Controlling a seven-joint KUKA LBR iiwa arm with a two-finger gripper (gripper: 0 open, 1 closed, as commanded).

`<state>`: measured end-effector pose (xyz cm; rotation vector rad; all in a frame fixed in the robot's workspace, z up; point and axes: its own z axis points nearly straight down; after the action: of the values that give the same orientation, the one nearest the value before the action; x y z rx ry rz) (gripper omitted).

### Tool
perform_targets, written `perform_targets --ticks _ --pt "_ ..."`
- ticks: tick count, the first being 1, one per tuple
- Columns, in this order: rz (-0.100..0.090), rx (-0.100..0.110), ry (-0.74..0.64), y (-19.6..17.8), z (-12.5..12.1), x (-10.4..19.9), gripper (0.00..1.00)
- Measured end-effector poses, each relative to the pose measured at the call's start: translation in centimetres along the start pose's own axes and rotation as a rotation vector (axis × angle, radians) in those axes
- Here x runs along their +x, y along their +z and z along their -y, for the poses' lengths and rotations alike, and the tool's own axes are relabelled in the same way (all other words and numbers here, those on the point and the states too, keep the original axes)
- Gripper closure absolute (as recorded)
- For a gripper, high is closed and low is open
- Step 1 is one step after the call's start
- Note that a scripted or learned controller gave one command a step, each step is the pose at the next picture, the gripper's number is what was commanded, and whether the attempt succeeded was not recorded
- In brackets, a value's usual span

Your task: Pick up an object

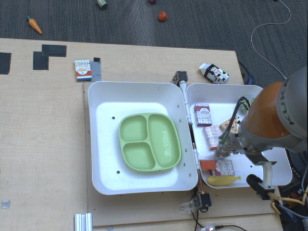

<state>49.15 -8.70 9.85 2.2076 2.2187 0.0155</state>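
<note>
The right bin [219,99] holds several small items: a red carton [202,114], a pink-and-white packet [211,136], a small orange block [208,165], a white packet [225,168], a yellow banana [223,180] at the near wall and a tan item [226,125]. My gripper [223,150] hangs low over the middle of this bin, just right of the pink-and-white packet and above the white packet. The arm's orange band [267,117] and grey body hide the bin's right half.
The left bin [103,143] holds a green three-compartment plate [149,141]. On the bench behind the bins lie a small red-and-white box [83,70] and a black-and-white toy [214,73]. A black clamp [180,77] sits where the bins meet. Cables trail at the front right.
</note>
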Motion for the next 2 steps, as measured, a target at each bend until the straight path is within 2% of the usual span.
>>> perform_targets --ticks 1,2 --pt "0.0 0.0 0.001 0.0 0.0 0.0 0.0" --pt "0.001 0.007 0.003 1.2 0.3 0.2 0.0"
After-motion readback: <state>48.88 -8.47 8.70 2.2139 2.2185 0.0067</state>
